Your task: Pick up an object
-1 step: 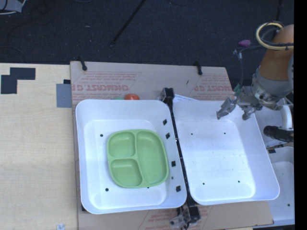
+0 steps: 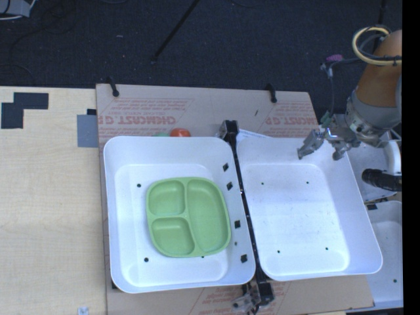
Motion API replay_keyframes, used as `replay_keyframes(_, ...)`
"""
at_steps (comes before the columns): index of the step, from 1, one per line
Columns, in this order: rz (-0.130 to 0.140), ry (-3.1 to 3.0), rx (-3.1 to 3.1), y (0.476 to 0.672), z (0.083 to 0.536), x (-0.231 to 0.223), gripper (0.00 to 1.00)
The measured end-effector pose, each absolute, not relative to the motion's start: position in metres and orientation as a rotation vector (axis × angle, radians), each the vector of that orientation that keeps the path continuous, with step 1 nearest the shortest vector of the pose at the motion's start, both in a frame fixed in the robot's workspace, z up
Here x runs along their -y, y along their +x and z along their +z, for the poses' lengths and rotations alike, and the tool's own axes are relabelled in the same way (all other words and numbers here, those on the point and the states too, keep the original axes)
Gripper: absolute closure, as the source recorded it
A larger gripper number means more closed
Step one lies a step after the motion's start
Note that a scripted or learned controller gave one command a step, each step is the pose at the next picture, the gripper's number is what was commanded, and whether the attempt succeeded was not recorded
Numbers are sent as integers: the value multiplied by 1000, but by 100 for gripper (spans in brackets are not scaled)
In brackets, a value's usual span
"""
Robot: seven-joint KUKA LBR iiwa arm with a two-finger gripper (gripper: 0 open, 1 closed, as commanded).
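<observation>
Well, the claw (image 2: 323, 145) hangs spread and bare over the right bin's (image 2: 341, 254) far rim, well apart from the green plate (image 2: 188, 216) lying flat in the left bin (image 2: 125, 176).

Bench (image 2: 46, 202) carries cardboard sheet (image 2: 197, 110); two white bins (image 2: 121, 156) (image 2: 354, 241) side by side on it.

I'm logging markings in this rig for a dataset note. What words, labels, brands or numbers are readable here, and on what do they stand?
Red print on the cardboard sheet behind the bins, upside down from this view: seems to read "CHEMCRZT GP", but blurred, so the letters are uncertain; it shows twice.
Red print on the cardboard's front edge below the bins: too small to read.
Green divided plate, left bin, right bin: no text visible.
</observation>
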State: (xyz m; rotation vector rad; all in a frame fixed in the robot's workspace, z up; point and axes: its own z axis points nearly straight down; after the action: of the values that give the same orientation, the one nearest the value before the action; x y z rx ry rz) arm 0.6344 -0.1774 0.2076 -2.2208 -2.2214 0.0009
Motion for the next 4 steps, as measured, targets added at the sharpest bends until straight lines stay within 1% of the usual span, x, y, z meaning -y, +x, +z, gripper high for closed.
replay_keyframes(1, 6, -2217, 2218, 636, 145, 181, 0)
replay_keyframes(2, 5, -2217, 2218, 635, 91, 179, 0)
replay_keyframes(3, 2, -2218, 2222, 637, 105, 180, 100)
replay_keyframes(4, -2, -2222, 2224, 641, 148, 181, 100)
